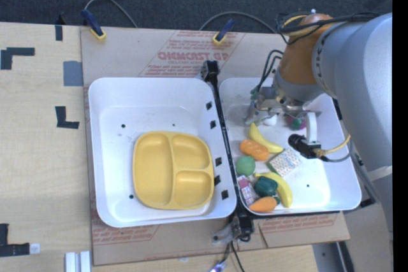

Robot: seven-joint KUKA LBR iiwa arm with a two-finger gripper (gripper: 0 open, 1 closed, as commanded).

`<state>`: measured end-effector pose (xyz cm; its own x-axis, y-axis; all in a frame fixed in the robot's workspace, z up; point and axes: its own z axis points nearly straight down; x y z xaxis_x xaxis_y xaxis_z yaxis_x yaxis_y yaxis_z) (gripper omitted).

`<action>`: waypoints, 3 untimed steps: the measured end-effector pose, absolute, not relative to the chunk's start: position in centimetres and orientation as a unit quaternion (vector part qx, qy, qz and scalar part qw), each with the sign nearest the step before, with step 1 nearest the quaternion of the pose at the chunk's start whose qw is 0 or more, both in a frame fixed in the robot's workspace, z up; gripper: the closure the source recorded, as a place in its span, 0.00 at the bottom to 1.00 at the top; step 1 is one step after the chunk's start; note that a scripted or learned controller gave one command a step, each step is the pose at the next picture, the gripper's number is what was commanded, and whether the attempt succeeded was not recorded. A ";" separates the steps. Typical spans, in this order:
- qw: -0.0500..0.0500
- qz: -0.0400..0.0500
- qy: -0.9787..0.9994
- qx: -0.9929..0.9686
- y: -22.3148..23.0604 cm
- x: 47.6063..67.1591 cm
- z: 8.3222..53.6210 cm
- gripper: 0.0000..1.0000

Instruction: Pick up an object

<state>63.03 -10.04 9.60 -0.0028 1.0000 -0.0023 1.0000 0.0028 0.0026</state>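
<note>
My gripper (262,114) reaches down into the far part of the right bin (322,191), just above a small yellow banana (266,140). Toy foods lie in a heap below it: an orange piece (254,150), a green ball (245,165), a checkered box (286,162), a second banana (283,189), a dark green piece (266,186) and another orange piece (263,204). Nothing shows between the gripper's ends. The grey arm and its orange band (306,64) hide the bin's far right corner.
The left bin (105,105) holds a yellow divided plate (172,169). A black divider (220,130) runs between the two bins. A pink packet (244,188) lies against the right bin's left wall. A black cable (306,146) loops off the wrist over the bin.
</note>
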 end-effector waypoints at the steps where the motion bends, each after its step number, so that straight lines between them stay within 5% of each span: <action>1: 0.000 0.000 0.708 0.706 -5.5 58.7 18.5 1.00; 2: -0.001 0.000 0.708 0.706 -5.5 58.7 18.4 0.00; 3: -0.001 0.000 0.708 0.707 -6.9 60.3 18.4 0.00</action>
<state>60.32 -6.94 18.39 -0.0013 1.0000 0.0002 1.0000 0.0013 -0.0016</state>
